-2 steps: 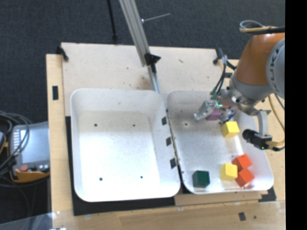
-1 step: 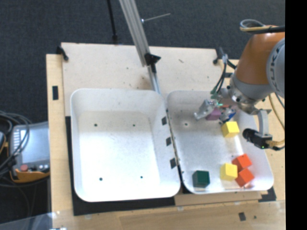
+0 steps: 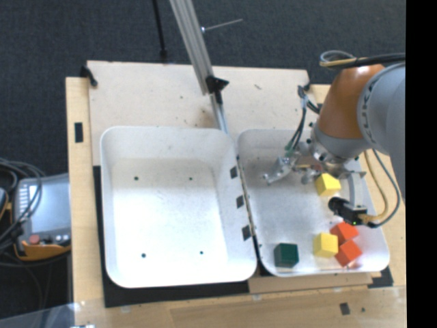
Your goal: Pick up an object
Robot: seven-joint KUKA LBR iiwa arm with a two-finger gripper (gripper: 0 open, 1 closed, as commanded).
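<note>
My gripper [image 3: 278, 172] hangs low over the upper middle of the right bin [image 3: 273, 210], under the grey arm with its orange band [image 3: 347, 102]. A yellow block [image 3: 328, 184] lies just right of the gripper, close beside the wrist, and I see nothing held. Along the bin's front edge sit a dark green block [image 3: 286, 254], a second yellow block [image 3: 326, 244] and two orange-red blocks [image 3: 345, 231] [image 3: 350, 252], all well below the gripper.
The left bin [image 3: 123, 183] stands beside the right one, sharing a dividing rim. A slanted aluminium pole [image 3: 194, 43] rises from the back between the bins. Cables [image 3: 355, 214] trail off the wrist over the right bin's right side.
</note>
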